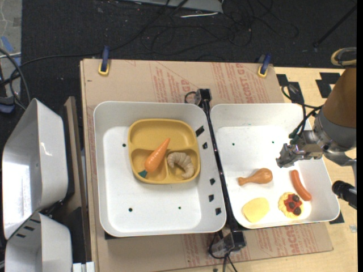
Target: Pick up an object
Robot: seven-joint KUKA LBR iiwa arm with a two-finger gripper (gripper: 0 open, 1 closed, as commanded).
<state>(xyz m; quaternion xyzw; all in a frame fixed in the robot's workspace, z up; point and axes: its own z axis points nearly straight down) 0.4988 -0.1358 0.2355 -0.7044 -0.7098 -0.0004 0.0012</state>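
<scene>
The right bin (249, 118) holds a brown chicken drumstick (257, 178), a red sausage (300, 185), a pale yellow round piece (255, 209) and a small yellow tart with red berries (292, 204). In the left bin (113, 152) a yellow divided plate (142, 134) carries an orange carrot (157, 155) and a beige shrimp-like piece (181, 163). My gripper (292, 154) hangs over the right side of the right bin, just above the sausage and to the right of the drumstick. I see nothing between its fingers.
The bins sit on a cardboard-covered bench with blue and yellow clamps (104, 63) at the back. A white container (34, 152) stands off the bench to the left. Cables lie on the dark floor behind.
</scene>
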